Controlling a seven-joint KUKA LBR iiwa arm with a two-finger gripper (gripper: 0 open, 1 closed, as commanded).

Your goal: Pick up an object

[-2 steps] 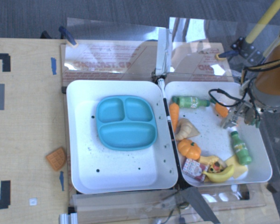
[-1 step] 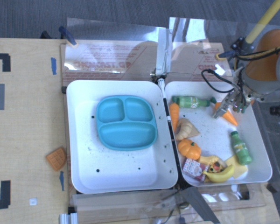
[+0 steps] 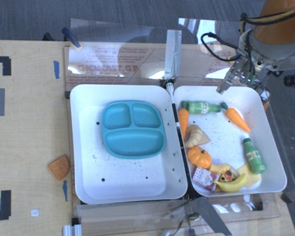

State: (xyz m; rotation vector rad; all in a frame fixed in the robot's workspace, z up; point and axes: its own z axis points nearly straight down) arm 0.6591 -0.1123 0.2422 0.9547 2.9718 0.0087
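Observation:
The right bin holds several toy foods. A green bottle lies along its far side, next to one carrot by the divider and another carrot further right. A second green bottle lies near the right wall. A small orange pumpkin, a beige piece, a yellow banana and a red-and-white packet crowd the near side. My gripper hangs over the bin's far right corner, open, nothing between its fingers, above and apart from the carrot.
The left bin holds a blue divided plate. A brown waffle-like piece lies on the wooden bench left of the bins. A metal post and clear panel stand behind the bins. Black cables loop by the wrist.

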